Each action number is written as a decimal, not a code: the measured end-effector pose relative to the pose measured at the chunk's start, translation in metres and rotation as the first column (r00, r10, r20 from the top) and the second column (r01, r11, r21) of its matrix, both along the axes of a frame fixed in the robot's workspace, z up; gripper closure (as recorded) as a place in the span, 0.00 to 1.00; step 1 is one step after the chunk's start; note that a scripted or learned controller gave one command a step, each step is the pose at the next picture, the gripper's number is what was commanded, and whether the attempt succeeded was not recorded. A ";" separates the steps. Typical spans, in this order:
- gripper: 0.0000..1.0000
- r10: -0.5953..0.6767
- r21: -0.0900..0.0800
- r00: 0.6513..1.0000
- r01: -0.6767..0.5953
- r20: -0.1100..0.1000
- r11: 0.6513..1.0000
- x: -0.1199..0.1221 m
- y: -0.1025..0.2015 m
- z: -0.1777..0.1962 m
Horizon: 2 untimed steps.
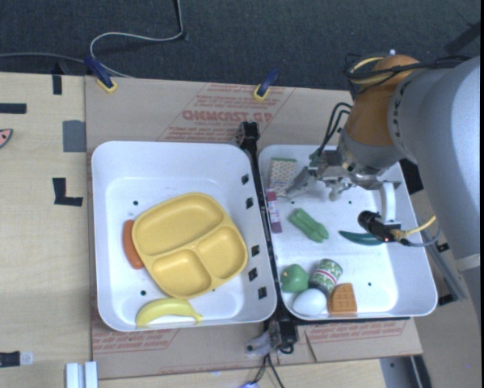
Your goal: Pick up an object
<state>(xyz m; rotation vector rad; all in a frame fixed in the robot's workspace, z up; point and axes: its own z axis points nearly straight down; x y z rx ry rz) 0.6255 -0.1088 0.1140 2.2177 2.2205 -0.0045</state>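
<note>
Over the right-hand shallow white bin (423,293), near its back wall, the grey two-finger hand (322,180) hangs low with its metal fingers (300,183) spread a little and pointing toward the bin's left rear corner. Nothing sits between them, so the hand holds nothing as far as the view shows. Just beside the fingertips lies a small speckled packet (284,172), and a narrow pink-and-white stick (272,214) lies along the divider. Closer to the middle rests a green oblong plastic vegetable (308,225), apart from the hand. At the front of the bin cluster a round green toy fruit (293,279), a white egg-shaped piece (309,302), a small striped can (326,275) and an orange waffle-like block (343,299). A dark teal curved piece (356,237) lies at the right.

By my reading, the pick is not yet made: the hand is lowered in the bin, every object rests on the floor, and closing and lifting remain to be done.
</note>
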 end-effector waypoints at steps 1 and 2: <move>0.00 0.000 0.003 1.000 0.000 0.002 1.000 -0.015 -0.002 -0.028; 1.00 0.000 0.001 1.000 0.000 0.003 1.000 -0.015 -0.002 -0.018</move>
